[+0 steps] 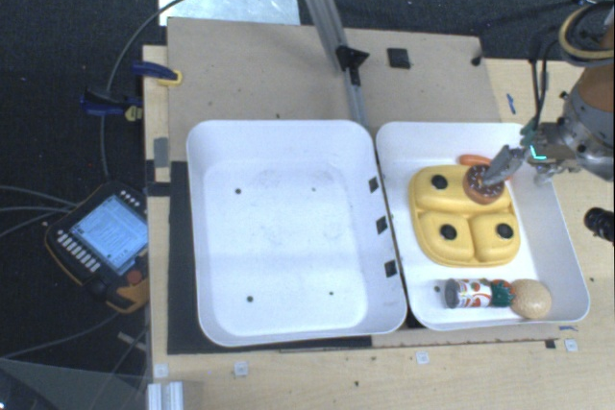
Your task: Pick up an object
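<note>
The right bin (pixel 560 240) holds a yellow block (pixel 459 226) with black dots on its four lobes. A round reddish-brown piece (pixel 480 188) lies on the block's far right lobe. My gripper (pixel 498 172) reaches in from the right and its tip is down at the far right edge of that round piece, touching or nearly touching it. A small orange piece (pixel 472 159) lies just behind the block. Along the bin's near wall lie a red-and-white labelled can (pixel 470 293) and a beige rounded lump (pixel 530 299).
The left bin (pixel 279 235) sits against the right one, with black clips (pixel 381 226) along their shared rim. A slanted metal pole (pixel 322 0) ends behind the bins. A teach pendant (pixel 101 240) lies off the bench at the left.
</note>
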### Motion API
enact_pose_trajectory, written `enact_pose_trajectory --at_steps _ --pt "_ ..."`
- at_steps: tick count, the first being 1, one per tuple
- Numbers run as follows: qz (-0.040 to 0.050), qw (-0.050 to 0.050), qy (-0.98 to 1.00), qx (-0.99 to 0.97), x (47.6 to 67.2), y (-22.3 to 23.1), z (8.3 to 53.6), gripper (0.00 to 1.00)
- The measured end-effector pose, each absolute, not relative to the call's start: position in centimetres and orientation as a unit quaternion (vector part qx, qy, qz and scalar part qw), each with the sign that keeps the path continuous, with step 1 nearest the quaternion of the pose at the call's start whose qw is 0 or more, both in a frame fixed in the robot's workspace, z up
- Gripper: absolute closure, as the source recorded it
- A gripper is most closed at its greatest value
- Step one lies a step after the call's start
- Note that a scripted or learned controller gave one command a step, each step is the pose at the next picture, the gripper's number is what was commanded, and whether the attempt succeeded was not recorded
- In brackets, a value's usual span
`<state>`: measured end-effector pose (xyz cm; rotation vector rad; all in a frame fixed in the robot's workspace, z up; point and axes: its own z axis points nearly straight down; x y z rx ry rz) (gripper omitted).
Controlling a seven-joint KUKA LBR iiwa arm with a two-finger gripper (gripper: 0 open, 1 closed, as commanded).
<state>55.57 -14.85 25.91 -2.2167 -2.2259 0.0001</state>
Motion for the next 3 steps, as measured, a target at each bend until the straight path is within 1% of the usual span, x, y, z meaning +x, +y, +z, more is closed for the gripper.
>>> enact_pose_trajectory --at_steps 1,2,3 --pt "-0.0006 -0.001 -0.709 -0.706 55.6 -14.9 26.0 0.0" --pt "0.0005 0.0 -0.708 -0.707 56.1 -15.4 21.6 0.0" --pt "0.0008 0.001 -0.707 -0.707 55.0 -15.6 16.5 0.0"
